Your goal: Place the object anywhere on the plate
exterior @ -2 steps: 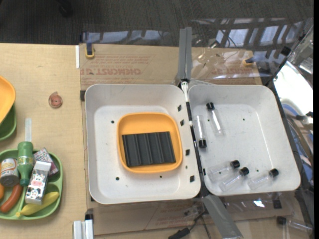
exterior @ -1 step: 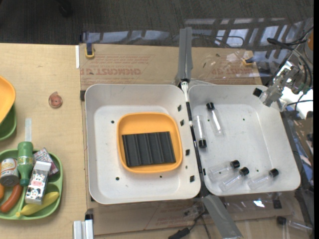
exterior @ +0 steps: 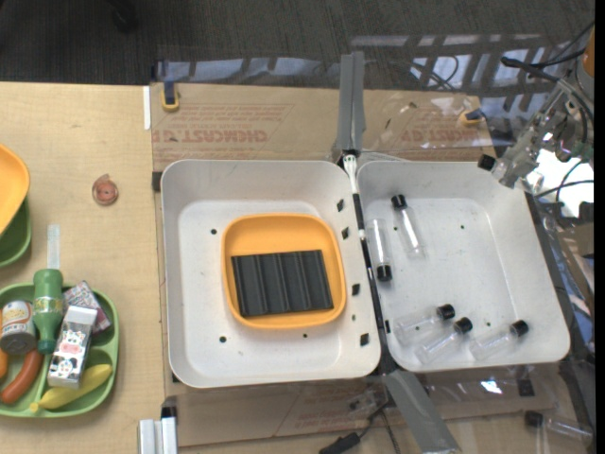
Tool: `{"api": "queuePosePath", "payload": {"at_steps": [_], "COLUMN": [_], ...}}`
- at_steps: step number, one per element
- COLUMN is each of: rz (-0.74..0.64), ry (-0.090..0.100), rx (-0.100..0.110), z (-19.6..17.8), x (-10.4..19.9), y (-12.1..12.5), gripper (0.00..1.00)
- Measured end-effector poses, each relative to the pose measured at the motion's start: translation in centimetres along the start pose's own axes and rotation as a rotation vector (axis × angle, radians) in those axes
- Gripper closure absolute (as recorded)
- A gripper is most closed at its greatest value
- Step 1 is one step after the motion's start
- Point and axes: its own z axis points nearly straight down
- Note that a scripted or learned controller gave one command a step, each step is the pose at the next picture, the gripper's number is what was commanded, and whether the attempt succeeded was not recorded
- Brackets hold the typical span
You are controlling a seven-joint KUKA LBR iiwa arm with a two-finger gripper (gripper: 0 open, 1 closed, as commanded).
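Five clear vials [exterior: 407,223] (black caps) lie in the right bin [exterior: 529,348]: two upper left, three along the front wall. One orange plate [exterior: 284,230], dark ribbed insert, centres the left bin [exterior: 189,348], margins open all round. Gripper [exterior: 553,135] at upper right; state indeterminable.

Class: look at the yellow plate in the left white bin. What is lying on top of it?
A dark grey ribbed rectangular slab lies flat on the yellow plate, covering most of its middle. The plate's surface beneath the slab is hidden.
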Motion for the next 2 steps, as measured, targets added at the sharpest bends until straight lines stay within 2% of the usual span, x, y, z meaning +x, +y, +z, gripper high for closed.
{"api": "queuePosePath", "payload": {"at_steps": [1,2], "rz": [-0.058,-0.238], "ry": [0.000,0.000], "rx": [0.000,-0.001], "z": [-4.5,-11.3], "x": [0.1,0.0], "y": [0.0,-0.1], "gripper": [1.00,1.00]}}
